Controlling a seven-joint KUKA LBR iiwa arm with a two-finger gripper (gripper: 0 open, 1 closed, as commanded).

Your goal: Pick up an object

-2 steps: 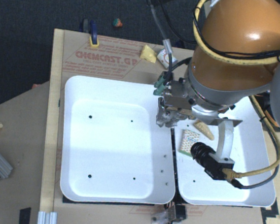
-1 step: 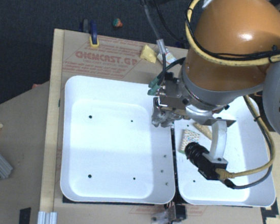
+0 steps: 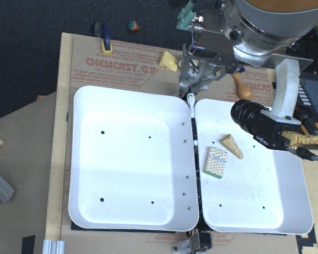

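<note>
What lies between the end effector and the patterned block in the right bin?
In the camera view, bare white bin floor and the bins' shared rim; the tan wedge sits just right of that line. End effector is at the rim's far end, block nearer.

two white bins are seen side by side. in the right bin (image 3: pixel 289 199), a tan wedge (image 3: pixel 232 145) lies at 1 o'clock of a patterned block (image 3: pixel 215 162). the gripper (image 3: pixel 195 79) hangs at 12 o'clock above the bins' seam.
</note>
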